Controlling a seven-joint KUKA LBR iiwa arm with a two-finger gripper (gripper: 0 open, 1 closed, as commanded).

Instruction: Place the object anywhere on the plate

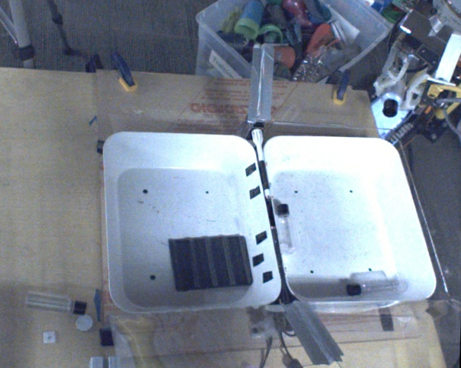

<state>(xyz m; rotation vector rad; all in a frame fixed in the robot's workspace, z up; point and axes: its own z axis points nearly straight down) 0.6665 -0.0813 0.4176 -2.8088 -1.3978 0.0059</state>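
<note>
Bench, near-left corner: small clear and black parts (65,306) lying loose outside bins.
Left bin (111,212), near edge: dark ribbed plate (210,262) lying flat, slightly skewed.
Right bin (419,226), near-right corner: clear tube with black cap (371,285) on its side, against near wall, well apart from plate.
Right bin, left wall: second clear piece with dark end (283,222).
Beyond far edge: clear tub of coloured items (298,26).
My claw: open or closed, cannot tell.
</note>
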